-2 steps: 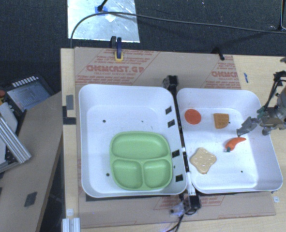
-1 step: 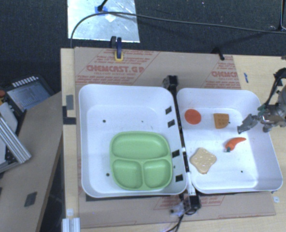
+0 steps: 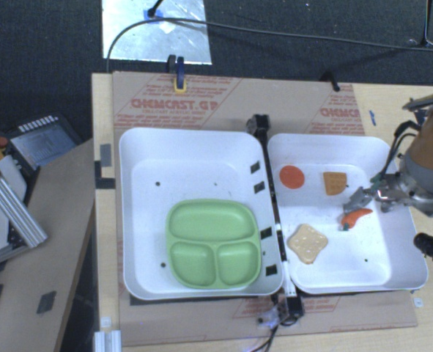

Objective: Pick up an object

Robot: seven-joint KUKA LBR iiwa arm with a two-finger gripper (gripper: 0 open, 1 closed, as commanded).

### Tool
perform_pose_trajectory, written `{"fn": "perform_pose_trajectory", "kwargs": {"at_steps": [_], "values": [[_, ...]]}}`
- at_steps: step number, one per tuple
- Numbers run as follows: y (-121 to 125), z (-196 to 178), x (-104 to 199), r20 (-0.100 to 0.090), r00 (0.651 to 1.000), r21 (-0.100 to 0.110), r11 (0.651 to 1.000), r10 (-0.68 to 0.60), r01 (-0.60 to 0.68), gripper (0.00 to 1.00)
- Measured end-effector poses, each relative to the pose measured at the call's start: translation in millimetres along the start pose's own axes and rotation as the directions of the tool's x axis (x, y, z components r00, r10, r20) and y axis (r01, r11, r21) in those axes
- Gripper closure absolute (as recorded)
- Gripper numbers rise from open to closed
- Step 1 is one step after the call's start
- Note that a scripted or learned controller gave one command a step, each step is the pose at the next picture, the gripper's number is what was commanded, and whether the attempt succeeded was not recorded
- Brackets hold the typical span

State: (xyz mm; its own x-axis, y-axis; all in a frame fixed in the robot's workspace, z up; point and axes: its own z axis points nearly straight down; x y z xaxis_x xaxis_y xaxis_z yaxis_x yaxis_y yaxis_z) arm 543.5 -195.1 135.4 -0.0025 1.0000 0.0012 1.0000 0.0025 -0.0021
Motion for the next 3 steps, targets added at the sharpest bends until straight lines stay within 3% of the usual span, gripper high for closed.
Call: {"fn": "perform_pose_trajectory", "kwargs": {"at_steps": [1,2,3], "values": [[-0.2,52.2,0.6,0.0,1.0,0.0,1.0,0.001,-0.001,0.0],[1.5,38.7,-0.4,0.003,1.0,-0.006,1.0,0.001,-0.001,1.0],[8.8,-7.8,-5.4,0.003,1.0,-0.008,1.0,-0.001,0.001,1.0]]}}
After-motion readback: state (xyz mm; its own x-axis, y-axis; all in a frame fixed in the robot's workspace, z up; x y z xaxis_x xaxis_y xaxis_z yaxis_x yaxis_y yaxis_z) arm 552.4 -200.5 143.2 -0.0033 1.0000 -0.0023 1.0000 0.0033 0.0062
